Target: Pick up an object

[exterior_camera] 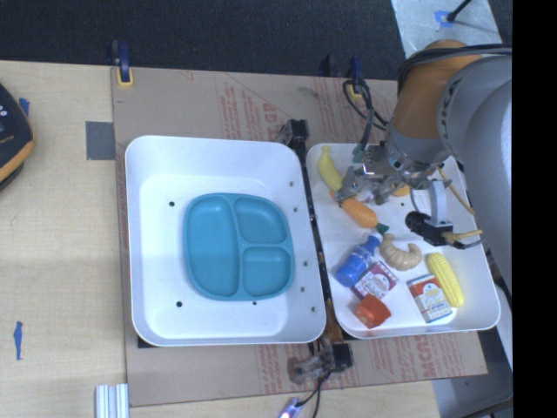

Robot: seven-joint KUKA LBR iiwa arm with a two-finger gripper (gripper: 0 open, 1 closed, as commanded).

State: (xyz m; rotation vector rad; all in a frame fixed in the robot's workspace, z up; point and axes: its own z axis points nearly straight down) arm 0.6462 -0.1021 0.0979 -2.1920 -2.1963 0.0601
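The gripper (365,184) is seen low over the upper part of the right bin (487,316), just above the carrot (358,212) and beside the banana (329,169). Whether it is open or closed cannot be told, and nothing is seen held in it. Lower in the same bin a blue bottle (358,260), a croissant (401,252), a corn cob (444,278), a red cup (372,311) and a small carton (430,300) are spread. A blue plate (238,246) is set in the left bin (157,181).
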